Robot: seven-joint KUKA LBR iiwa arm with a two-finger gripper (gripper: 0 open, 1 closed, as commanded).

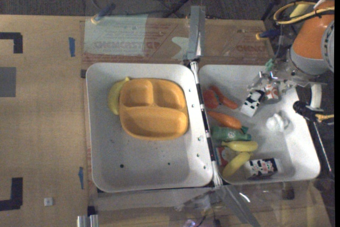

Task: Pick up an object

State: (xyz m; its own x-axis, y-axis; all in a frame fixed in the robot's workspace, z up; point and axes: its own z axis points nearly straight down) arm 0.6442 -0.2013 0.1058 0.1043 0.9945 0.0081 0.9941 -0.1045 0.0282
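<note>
The gripper (268,82) hovers at the right white bin's (305,159) far edge, its grip unreadable from here. Nothing looks lifted; the small black-and-white carton (252,103) lies just beside it.

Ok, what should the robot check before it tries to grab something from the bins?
1. End effector over the right bin: ok.
2. A toy close under it, the cow-print carton: ok.
3. Anything held between its fingers: cannot tell.
4. Carton apart from the carrots: ok.
5. Bananas piled against other toys: not ok for an easy grab.
6. Orange divided plate lies flat in the left bin: ok.
</note>
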